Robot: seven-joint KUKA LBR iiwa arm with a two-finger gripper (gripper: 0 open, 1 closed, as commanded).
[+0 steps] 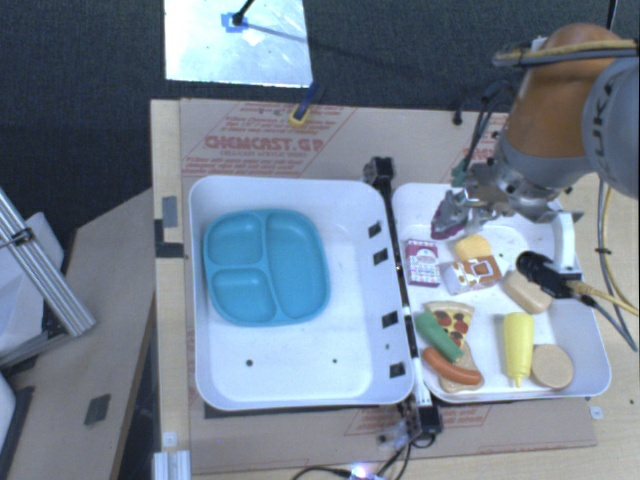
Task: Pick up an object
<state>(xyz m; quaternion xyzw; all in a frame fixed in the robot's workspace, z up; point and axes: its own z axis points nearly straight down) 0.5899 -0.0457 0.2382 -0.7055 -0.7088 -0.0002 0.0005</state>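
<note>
Camera view, near edge first: cables and a small connector (420, 420) at the bottom of the frame, partly cut off. Right bin (590, 368) holds a scatter of toy food. Lower row: hot dog (452, 368), a green piece (443, 336) lying across the pizza slice (449, 320), a yellow corn cob (517, 346) upright in the frame, a round tan cookie (552, 365) touching it at lower right. Middle row: a pink-and-white carton (422, 263), a small orange-and-white packet (475, 271), a tan bread piece (525, 292). A black cylindrical part (541, 272) overlaps the bread; what it belongs to is hard to make out.

Left bin (290, 373) holds a blue three-compartment tray (266, 267), lying flat, well apart from the toys.

Further back, the gripper (455, 215) sits low over the upper left of the right bin, just above a yellow rounded item (473, 247). Jaw state cannot be told; the tips blur into dark metal. Nothing seen between them. Grey-and-orange arm (560, 98) is cut off at the right edge.

Far end: a shiny square plate (237, 28) on dark carpet, upper left
</note>
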